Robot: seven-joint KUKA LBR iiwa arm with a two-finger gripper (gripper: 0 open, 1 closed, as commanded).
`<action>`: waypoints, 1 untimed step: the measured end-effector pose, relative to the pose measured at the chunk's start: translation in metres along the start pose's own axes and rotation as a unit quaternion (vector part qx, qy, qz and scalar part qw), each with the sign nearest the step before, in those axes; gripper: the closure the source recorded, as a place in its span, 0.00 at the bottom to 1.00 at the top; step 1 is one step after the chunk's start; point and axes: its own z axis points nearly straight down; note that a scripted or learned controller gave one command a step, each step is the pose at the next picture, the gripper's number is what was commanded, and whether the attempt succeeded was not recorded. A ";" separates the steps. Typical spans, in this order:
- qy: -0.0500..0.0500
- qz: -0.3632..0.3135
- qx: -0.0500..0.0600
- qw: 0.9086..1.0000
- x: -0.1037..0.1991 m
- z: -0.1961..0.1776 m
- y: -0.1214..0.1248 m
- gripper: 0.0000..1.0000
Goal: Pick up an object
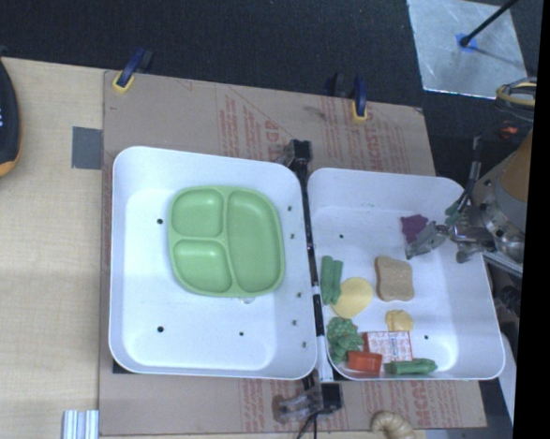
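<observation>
Croissant [394, 436] front; purple piece [413, 225] just left of fingers [427, 241]

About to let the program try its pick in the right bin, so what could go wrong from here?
The gripper sits near the right bin's far right wall, so a descent may clip the rim. The purple piece beside it is small and could be nudged away. The other food is crowded at the near-left corner, so a grab there may catch two.

bench: pale wood [36, 272] | cardboard sheet [263, 129], blue clamps [359, 96] | floor: dark carpet [223, 23]
</observation>
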 end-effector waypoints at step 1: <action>-0.002 -0.003 -0.004 1.000 -0.022 0.023 0.056 0.00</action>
